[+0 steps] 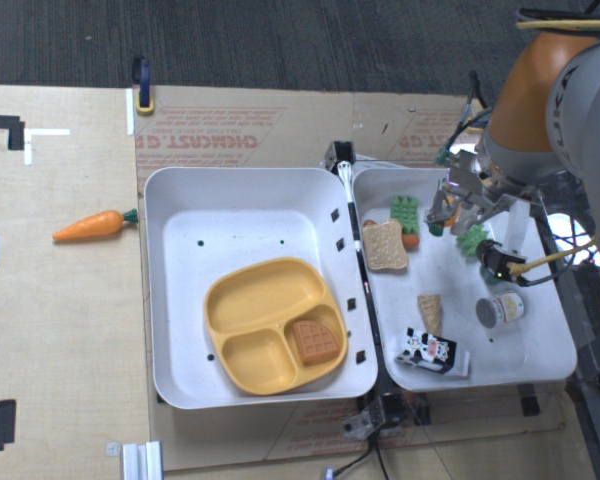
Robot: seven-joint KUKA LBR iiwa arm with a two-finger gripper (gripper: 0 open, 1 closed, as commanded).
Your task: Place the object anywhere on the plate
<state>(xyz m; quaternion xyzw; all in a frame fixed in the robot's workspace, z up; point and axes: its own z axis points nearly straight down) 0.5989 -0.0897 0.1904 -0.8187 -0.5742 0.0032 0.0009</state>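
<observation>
A yellow divided plate [265, 303] lies in the left white bin [180, 268]. A brown waffle [316, 341] sits in the plate's lower right compartment. My gripper [447, 211] hangs over the upper part of the right bin [540, 353], at the end of the grey arm with the orange band [525, 78]. A leafy green piece [472, 239] lies just to its right and a green toy with an orange tip [406, 218] just to its left. A small dark and red bit shows at the gripper's lower end; I cannot tell what it is.
The right bin also holds a toast slice [385, 246], a tan wedge [430, 313], a cow-patterned carton [427, 350] and a small can [502, 309]. A toy carrot [92, 226] lies on the bench left of the bins.
</observation>
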